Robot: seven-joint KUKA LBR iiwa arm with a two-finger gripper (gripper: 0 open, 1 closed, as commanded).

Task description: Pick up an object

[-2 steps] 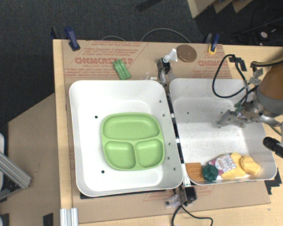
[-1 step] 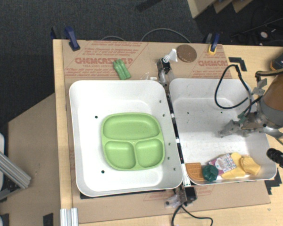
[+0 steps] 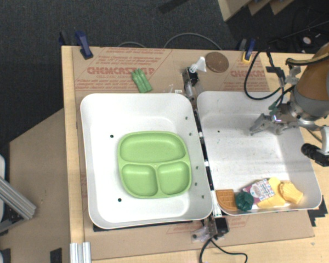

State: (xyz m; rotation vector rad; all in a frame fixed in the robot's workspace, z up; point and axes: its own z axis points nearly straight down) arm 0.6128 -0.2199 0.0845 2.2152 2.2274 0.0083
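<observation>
While your pincer [image 3: 267, 122] hangs with its fingers spread and nothing between them over the far part of the right bin [image 3: 236, 147], the small food toys [image 3: 260, 195] lie clustered against that bin's near wall, so you must bring it well toward the camera.

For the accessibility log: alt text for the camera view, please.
A grey robot arm's pincer hangs over the upper part of the right white bin, apart from a small heap of toys at that bin's near edge. The left white bin holds a green divided plate; a green clip lies on the cardboard behind it.
</observation>
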